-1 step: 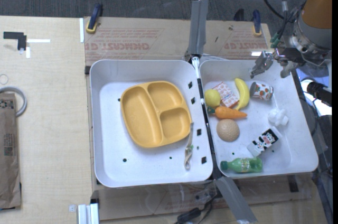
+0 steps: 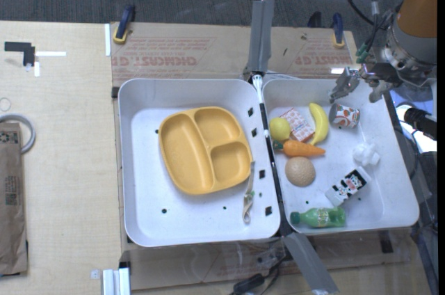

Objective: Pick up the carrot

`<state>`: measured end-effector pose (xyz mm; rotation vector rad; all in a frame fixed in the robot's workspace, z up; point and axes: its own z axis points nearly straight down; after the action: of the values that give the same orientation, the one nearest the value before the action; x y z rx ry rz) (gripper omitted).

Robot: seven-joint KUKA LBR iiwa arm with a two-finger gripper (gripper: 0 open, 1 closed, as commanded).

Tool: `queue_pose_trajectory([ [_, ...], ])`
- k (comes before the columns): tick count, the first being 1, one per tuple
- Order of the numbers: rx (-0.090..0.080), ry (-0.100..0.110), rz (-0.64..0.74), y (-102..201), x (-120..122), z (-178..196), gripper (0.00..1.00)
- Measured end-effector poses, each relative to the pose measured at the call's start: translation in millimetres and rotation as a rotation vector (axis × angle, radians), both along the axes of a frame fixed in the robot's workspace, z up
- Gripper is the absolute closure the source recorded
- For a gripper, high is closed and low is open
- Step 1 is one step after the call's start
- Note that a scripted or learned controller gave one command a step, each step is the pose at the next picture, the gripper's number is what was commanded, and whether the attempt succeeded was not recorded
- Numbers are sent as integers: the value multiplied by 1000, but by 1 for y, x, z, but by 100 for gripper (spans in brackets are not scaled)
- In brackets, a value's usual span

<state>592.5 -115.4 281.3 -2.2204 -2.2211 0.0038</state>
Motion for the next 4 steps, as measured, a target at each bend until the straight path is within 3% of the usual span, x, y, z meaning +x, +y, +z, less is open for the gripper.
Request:
queue_pose_trajectory([
  [1, 1, -1, 350, -17, -5, -102, 0],
  [2, 2, -1, 507, -1, -59, -168, 0],
  [3, -2, -11, 581, 1, -26, -182, 0],
  [4, -1, -15, 578, 2, -24, -172, 100],
])
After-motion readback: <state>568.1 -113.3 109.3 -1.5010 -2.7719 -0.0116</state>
